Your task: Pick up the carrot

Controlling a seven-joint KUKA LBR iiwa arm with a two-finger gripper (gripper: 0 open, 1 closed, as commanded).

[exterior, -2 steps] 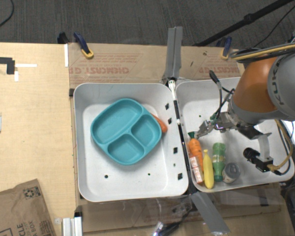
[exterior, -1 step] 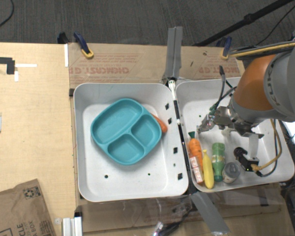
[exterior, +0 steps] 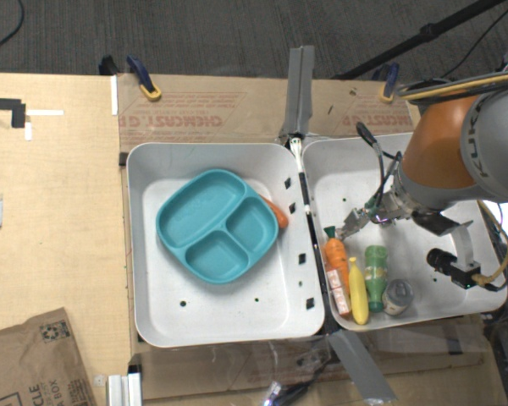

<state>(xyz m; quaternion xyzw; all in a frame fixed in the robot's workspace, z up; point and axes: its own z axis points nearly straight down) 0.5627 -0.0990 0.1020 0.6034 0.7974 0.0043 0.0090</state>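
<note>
my two-finger metal gripper (exterior: pixel 349 223) sits right of centre, can't tell its state. the small orange carrot with a green top (exterior: pixel 336 252) lies just below it in the right white bin (exterior: pixel 339 163)

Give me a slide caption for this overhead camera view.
Two-finger gripper poised above the orange carrot in the right white bin.

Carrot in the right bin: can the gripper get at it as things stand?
Probably yes. The gripper hangs just above the carrot, whose top is uncovered. A yellow banana lies close on one side and the bin wall on the other.
</note>
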